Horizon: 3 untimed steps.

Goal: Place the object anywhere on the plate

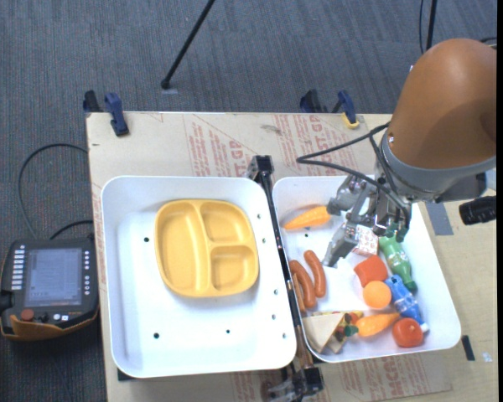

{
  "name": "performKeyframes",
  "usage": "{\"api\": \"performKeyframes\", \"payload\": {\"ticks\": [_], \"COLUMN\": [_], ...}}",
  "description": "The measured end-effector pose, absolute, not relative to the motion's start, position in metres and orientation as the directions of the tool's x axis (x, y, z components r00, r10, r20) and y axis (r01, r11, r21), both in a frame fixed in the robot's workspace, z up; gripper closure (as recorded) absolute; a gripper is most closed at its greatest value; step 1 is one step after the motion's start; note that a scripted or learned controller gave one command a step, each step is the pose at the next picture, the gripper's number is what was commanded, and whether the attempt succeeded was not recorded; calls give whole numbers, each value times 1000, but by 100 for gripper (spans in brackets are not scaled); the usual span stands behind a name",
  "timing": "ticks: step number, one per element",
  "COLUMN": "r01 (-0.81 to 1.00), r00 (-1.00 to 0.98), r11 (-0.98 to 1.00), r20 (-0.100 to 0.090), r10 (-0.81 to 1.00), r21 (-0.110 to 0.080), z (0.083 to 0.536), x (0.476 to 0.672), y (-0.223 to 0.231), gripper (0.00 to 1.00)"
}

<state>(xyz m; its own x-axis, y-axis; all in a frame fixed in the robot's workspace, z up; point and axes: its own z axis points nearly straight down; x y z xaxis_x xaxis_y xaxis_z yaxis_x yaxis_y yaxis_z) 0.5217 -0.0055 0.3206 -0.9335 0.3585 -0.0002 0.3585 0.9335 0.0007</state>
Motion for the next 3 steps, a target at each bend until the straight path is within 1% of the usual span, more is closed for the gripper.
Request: {"api": "performKeyframes", "payload": {"ticks": [3], "r01": [359], "r00": [-934], "r11": [934], "r20": [0], "r10": [359], "r21": [1], "z": [321], "x": [522], "y": [-5], "gripper": [0]}}
